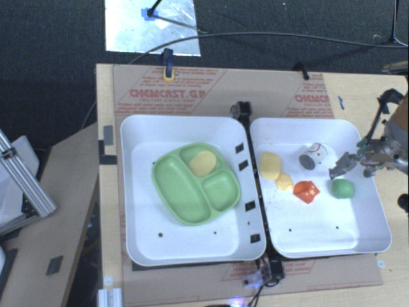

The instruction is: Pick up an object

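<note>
Green ball (343,188) in right bin (367,232), just below my hand (345,165); hand's grip state unclear. Red object (306,191), yellow pieces (271,165) nearby.

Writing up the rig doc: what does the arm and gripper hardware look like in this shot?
At the right edge, the gripper is dark grey metal with slim fingers, on a bulkier grey wrist block. Behind it the arm shows a pale grey body with an orange-tan patch, and a thin dark cable or bracket loops above the wrist. No markings legible.
</note>
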`<action>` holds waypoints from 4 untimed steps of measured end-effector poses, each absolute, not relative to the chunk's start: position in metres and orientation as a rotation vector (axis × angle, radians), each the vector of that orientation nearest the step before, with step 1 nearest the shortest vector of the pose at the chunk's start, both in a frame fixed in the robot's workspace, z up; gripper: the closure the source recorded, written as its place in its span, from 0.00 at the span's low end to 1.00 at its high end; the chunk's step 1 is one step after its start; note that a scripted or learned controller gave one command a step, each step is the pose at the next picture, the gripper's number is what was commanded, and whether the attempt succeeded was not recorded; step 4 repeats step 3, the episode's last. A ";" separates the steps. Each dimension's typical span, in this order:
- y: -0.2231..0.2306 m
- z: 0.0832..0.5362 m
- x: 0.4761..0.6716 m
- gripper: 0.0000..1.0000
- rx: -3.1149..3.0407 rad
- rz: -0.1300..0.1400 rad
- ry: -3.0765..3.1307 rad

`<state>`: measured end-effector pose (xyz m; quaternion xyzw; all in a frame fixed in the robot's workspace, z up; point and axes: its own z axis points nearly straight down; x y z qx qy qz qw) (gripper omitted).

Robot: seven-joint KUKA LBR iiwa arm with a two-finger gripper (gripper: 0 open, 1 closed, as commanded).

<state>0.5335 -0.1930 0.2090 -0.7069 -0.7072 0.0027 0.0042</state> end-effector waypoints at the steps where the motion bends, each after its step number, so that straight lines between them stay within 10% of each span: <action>1: -0.193 0.215 0.536 0.00 -2.218 -0.001 -2.226; 4: -0.206 0.098 0.544 0.00 -2.219 0.002 -2.222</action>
